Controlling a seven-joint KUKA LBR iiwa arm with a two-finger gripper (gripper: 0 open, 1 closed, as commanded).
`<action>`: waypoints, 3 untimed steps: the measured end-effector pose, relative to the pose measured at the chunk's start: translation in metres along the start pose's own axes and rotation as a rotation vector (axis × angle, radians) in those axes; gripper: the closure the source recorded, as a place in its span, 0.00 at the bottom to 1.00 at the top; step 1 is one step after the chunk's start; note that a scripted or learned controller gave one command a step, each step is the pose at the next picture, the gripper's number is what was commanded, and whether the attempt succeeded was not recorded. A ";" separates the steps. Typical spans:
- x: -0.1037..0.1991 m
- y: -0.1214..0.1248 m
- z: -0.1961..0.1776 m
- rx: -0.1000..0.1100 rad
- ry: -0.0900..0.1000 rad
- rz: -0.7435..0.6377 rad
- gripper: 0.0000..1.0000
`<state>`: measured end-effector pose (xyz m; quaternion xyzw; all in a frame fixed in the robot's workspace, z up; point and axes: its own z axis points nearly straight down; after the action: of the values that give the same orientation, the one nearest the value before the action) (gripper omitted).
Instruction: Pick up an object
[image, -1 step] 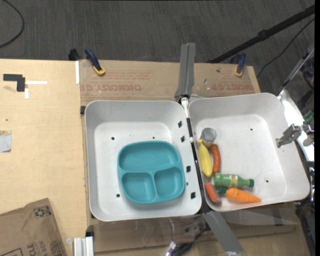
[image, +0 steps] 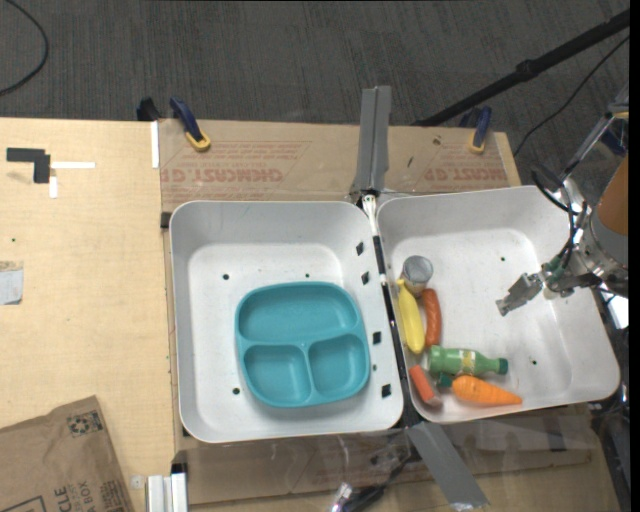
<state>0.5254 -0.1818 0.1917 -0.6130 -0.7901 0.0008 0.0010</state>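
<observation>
Right bin (image: 560, 215): gripper (image: 520, 294) hovers over bare floor, nothing between its fingers; their spread cannot be told. Along the left wall: metal cup (image: 416, 270), banana (image: 410, 315), sausage (image: 432, 314), green bottle (image: 466, 361), carrot (image: 484, 392). Left bin (image: 200, 250): teal divided plate (image: 301, 343).

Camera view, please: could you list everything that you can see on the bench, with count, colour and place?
Bins: two, white, side by side on the bench.
Divided plate: one, teal, three compartments, in the left bin.
Banana: one, yellow, left side of the right bin.
Sausage: one, orange-red, beside the banana.
Can: one, silver, above the banana.
Bottle: one, green, lying flat, below the sausage.
Carrot: one, orange, below the bottle.
Small red item: one, left of the carrot.
Clamps: two, blue and yellow, back edge.
Gripper: one, grey, over the right bin, right of the toys.
</observation>
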 end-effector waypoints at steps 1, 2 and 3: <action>0.058 0.068 0.080 -0.011 -0.002 -0.042 0.00; 0.060 0.093 0.090 -0.019 -0.008 -0.011 0.00; 0.082 0.009 0.090 -0.027 -0.016 -0.245 0.00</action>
<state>0.5138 -0.0998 0.1019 -0.5118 -0.8590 -0.0054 -0.0134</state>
